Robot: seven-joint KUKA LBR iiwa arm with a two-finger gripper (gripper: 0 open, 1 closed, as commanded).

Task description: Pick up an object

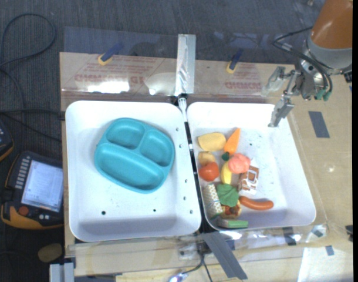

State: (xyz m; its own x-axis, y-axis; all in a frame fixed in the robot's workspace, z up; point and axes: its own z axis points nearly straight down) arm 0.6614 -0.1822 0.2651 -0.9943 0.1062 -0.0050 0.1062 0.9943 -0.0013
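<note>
Over the right bin's (pixel 296 175) far right corner, the gripper (pixel 280 113) is hanging from the arm (pixel 334 22), and nothing is sitting between its fingers. Whether those fingers are spread or pressed together I cannot tell; they are showing as one pale sliver pointing down toward the rim. So the pick is looking barely begun: no object is being lifted, and reaching, closing and raising all seem left to do.

Candidate objects are lying heaped against the right bin's left wall, well apart from the gripper. A yellow piece (pixel 212 140) and a carrot (pixel 232 140) are sitting at the far end of the heap, just beside each other. Below them a tomato (pixel 209 171) and a pink piece (pixel 239 163) are crowding close, with a green piece (pixel 227 193) and a sausage (pixel 256 204) nearer the front. All are looking like small, smooth toy foods, packed tightly enough that neighbours are touching.

Left of the divider, a blue plate (pixel 135 153) is resting in the left bin (pixel 79 216).
</note>
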